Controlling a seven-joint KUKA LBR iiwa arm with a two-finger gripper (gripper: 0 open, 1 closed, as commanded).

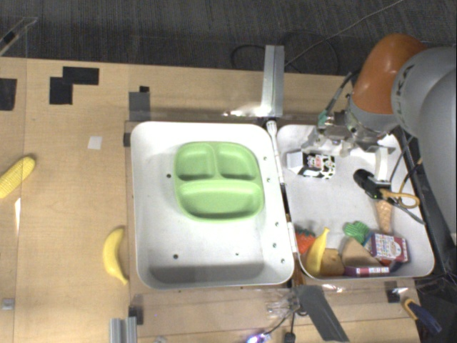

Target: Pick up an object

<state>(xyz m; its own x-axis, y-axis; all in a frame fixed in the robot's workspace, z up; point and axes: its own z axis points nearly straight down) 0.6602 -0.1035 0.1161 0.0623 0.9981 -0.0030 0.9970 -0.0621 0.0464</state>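
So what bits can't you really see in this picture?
- Gripper, camera view: the arm's own wrist covers it, so whether it is open or shut is hidden.
- Black-and-white object beneath it: too small and blurred to name.
- Toy pile at the right bin's near edge: pieces overlap and hide each other.
- Corn cob: cut off by the left edge.

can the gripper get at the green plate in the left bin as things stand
Probably yes. The green plate lies alone in the left bin with nothing on top of it. The gripper is over the right bin, so it must cross the divider between them, and the plate lies flat, which may be awkward to grip.
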